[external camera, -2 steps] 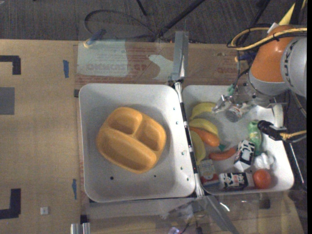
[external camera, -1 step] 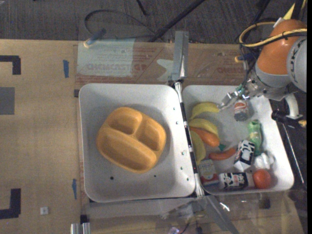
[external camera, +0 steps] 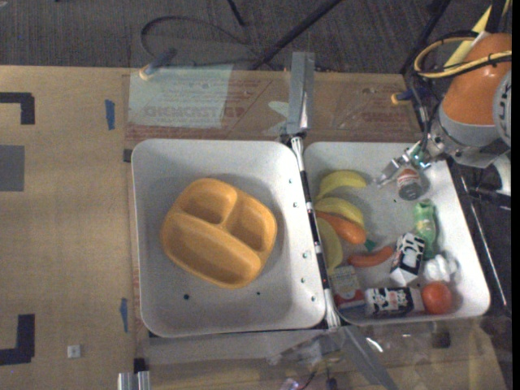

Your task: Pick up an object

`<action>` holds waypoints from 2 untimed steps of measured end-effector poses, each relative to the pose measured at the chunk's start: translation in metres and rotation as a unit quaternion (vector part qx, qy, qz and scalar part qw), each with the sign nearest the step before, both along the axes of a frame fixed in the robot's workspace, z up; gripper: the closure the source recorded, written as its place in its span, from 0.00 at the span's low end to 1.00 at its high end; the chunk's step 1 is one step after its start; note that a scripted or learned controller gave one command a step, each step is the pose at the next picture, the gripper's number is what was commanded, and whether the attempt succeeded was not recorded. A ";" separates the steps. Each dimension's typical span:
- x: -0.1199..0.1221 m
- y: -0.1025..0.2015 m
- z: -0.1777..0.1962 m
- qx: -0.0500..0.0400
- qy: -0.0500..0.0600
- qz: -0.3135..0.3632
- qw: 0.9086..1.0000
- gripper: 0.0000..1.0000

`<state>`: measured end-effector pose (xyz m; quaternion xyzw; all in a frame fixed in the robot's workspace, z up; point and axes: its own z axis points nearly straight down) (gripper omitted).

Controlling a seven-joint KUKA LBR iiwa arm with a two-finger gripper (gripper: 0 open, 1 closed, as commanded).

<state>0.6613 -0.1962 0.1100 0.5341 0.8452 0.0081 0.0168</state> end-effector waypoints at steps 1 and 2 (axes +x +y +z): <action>0.003 -0.006 0.000 0.001 0.008 0.044 0.999 0.00; 0.015 -0.012 0.000 0.012 0.019 0.018 1.000 0.00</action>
